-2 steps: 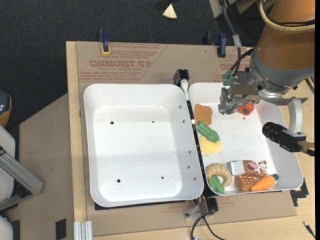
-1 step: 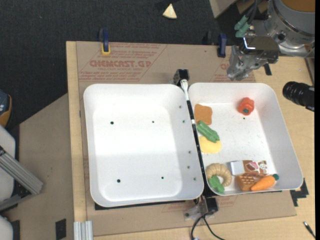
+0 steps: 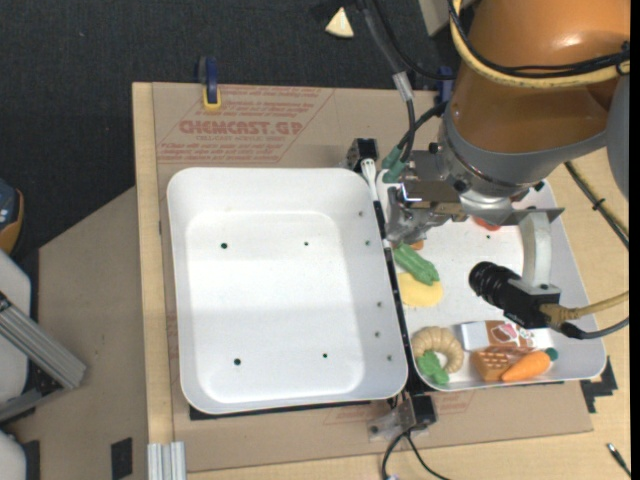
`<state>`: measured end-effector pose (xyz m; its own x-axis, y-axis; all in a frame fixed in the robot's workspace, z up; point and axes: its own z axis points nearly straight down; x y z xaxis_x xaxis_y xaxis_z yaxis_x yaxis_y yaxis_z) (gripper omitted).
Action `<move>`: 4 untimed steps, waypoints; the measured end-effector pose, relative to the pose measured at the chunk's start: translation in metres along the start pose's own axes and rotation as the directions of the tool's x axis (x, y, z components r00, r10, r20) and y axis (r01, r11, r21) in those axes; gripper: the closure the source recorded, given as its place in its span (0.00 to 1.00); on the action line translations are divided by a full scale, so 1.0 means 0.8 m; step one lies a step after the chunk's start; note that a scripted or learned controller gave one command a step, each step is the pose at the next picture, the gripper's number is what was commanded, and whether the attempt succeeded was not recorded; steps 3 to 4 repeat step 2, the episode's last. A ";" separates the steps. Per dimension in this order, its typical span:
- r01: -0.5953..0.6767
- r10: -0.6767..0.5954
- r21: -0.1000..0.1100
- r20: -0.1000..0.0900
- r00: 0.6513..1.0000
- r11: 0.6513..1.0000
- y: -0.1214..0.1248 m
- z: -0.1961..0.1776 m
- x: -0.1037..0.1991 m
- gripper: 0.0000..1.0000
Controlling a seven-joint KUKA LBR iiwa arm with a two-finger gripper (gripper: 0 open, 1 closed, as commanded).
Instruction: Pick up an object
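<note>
- jaws (image 3: 405,230) lowered into the right bin (image 3: 570,268) near its left wall, just above a green toy vegetable (image 3: 414,264); whether apart or together cannot be told, hidden under the wrist hardware.
- nothing seen gripped; judged as the approach or closing step of a pick, with the green piece the likely target because directly beneath.
- green toy vegetable lying partly over a yellow toy piece (image 3: 422,293), touching it; stacked like that, probably apt to slide or tilt when pinched.
- close to the bin wall too, so little room on that side; a risk of clipping the rim or the divider between bins.
- further along the same bin: a beige ring-shaped toy, perhaps a bagel (image 3: 438,343), with a second green piece (image 3: 433,367) against it, then a brown waffle-like block (image 3: 492,363) and an orange toy carrot (image 3: 527,366), all crowded at the near edge, probably left where dropped.
- black cylindrical fitting (image 3: 503,290) carried on the arm, hanging over the bin's middle.
- large grey and orange arm body (image 3: 540,68) covering the bin's far part.
- left bin (image 3: 190,268) white, alongside and touching the right one, likely the drop-off side.
- both bins resting on a cardboard sheet (image 3: 250,118) on the desk, held by a blue clamp (image 3: 210,78) at the far edge, presumably to stop shifting.
</note>
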<state>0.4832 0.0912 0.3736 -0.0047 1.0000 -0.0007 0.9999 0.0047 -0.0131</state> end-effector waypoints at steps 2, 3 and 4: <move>-0.001 0.001 -0.002 0.003 1.000 1.000 0.034 -0.078 0.121 1.00; -0.001 0.001 -0.002 0.003 1.000 1.000 0.034 -0.078 0.121 1.00; -0.001 0.001 -0.002 0.003 1.000 1.000 0.034 -0.078 0.121 1.00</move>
